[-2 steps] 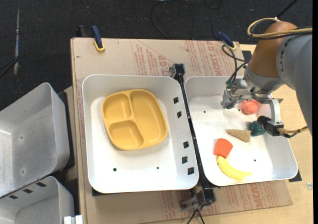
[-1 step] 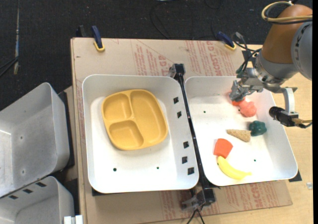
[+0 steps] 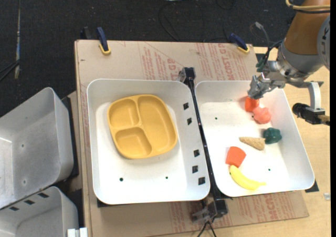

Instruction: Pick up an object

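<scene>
Your gripper (image 3: pixel 256 93) sits at the far edge of the right bin (image 3: pixel 299 178), right over a small orange block (image 3: pixel 251 104). You can't tell from this angle whether the jaws are spread or clenched, nor whether they touch the block.

Judge the block as light, stiff plastic: it should not give under the fingers, but its smooth faces could slip, so take it across two flat opposite sides, low on the body. A pink lump (image 3: pixel 262 115) lies against its near side, leaving little room there; come in from the free sides.

Count what you have. In the right bin, six toys: the orange block, the pink lump, one dark green piece (image 3: pixel 272 135) by the right edge, one tan cone (image 3: pixel 252 142) mid-bin, one orange-red cup (image 3: pixel 235 156) and one yellow banana (image 3: pixel 245 179) toward the near edge. All look small and light. The left bin (image 3: pixel 105 178) carries one yellow tray (image 3: pixel 142 125) with three compartments. Two bins in all.
</scene>
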Controlling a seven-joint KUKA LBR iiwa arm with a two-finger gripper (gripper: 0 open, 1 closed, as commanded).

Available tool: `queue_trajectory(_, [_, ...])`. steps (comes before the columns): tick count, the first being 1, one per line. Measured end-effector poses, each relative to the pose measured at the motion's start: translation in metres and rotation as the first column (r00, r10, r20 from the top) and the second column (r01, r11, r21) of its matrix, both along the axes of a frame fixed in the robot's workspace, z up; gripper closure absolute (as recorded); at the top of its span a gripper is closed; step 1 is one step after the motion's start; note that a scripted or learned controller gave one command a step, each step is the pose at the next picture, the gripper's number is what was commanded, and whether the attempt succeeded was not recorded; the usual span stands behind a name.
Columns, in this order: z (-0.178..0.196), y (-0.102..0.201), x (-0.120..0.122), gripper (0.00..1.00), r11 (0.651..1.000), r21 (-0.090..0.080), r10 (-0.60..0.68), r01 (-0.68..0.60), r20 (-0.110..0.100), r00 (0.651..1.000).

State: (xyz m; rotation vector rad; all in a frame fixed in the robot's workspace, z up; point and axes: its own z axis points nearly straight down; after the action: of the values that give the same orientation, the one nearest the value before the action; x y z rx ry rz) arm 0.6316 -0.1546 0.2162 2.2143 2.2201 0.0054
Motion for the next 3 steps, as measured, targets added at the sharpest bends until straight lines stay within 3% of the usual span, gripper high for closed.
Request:
queue_trajectory(1, [0.050, 0.000, 0.001, 1.00, 1.000, 0.000, 0.001, -0.001, -0.001, 1.000])
queue_trajectory(3, [0.027, 0.107, -0.028, 1.00, 1.000, 0.004, 0.005, -0.005, -0.010, 1.000])
